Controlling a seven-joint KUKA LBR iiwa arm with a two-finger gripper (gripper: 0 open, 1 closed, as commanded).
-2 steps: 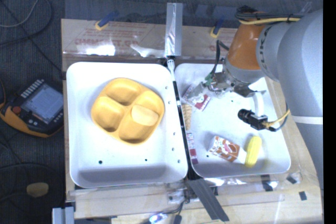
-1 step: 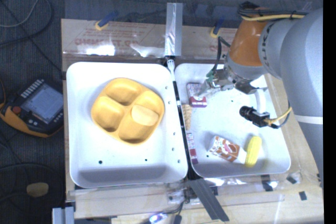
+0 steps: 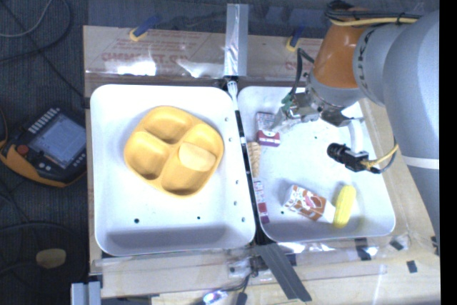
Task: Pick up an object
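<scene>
The gripper (image 3: 285, 113) is low in the right bin (image 3: 378, 221), upper part, touching a small purple packet (image 3: 268, 136); its fingers' state I cannot tell

Open floor of right bin (image 3: 300, 161) mid-way.

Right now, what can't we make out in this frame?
- Gripper in the camera view: the wrist sits over it, so the state of the grip is unreadable.
- Small pink-and-white packet: partly under the gripper; label too small to read.
- Red-and-white carton beside the yellow object: print too small to read.
- Right bin: the arm hides its far right corner.
</scene>
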